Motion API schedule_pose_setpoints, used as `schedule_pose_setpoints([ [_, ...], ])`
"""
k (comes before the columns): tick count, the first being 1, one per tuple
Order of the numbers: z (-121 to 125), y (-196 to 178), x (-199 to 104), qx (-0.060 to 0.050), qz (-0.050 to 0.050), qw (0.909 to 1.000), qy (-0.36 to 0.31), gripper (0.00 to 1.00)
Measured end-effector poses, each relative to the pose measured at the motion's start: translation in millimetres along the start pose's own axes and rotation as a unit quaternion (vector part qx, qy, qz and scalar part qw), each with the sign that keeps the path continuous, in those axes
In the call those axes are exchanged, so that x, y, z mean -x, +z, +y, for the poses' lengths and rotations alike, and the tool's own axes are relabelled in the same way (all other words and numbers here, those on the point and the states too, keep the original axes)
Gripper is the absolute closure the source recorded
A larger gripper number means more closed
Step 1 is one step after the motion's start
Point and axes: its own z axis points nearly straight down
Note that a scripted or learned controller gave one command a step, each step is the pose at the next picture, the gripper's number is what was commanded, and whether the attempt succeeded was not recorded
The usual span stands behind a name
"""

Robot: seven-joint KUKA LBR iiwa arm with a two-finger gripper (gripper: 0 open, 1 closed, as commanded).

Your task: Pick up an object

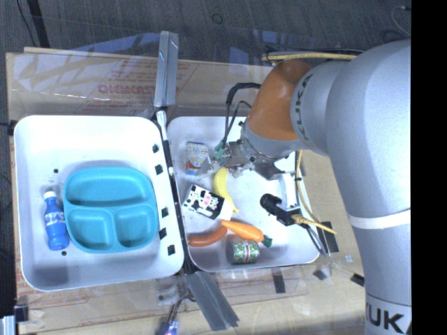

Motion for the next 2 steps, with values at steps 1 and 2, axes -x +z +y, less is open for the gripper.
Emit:
schedule_pose_setpoints([
  [1, 0.3, -10.0, 0.5, -0.001, 0.0, 1.0, -0.002, 1.0],
  [2, 0.3, -10.1, 0.5, 0.0, 0.0, 1.0, -0.002, 0.0],
])
